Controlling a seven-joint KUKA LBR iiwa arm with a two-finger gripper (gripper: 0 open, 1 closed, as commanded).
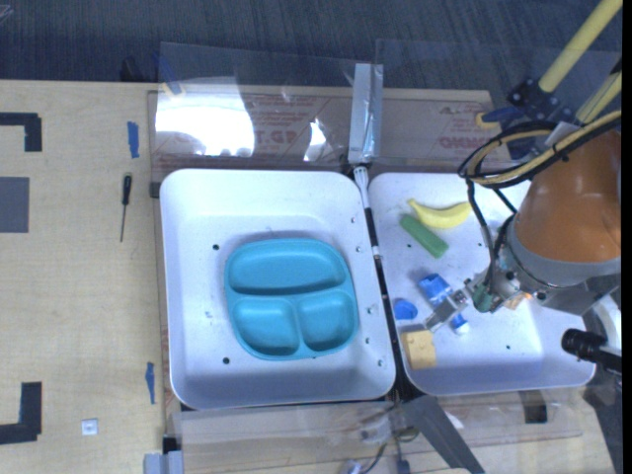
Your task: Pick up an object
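Two shallow white bins of smooth moulded plastic with rounded corners, side by side on a pale wood-grain bench (69, 294). In the left bin (197, 205), a glossy turquoise divided tray (289, 294), rounded, with one long compartment above two smaller ones.

In the right bin (513, 349), several small things. Taking the gripper (456, 309) as landmark: up and left of it, a curved yellow banana (440, 213), smooth and toy-like; just below the banana, a slanted green bar (423, 235), matte, oblong. Immediately left of the gripper, a small blue blocky piece (432, 286); further left and slightly lower, a rounded blue piece (405, 309). Below and left, a tan cube (420, 348), porous-looking like sponge or cork. Near the fingertips, another blue scrap, too small and blurred to name.

Gripper low over the right bin, metallic, on a grey arm with a broad orange band (573, 210); whether released or clenched, cannot tell. Nothing plainly seen between its fingers.

Behind the bins, clear sheeting with glare over brown cardboard (434, 126). Blue tape marks and black corner markers on the bench to the far left of the gripper; dark blue carpet-like floor (296, 8) beyond.
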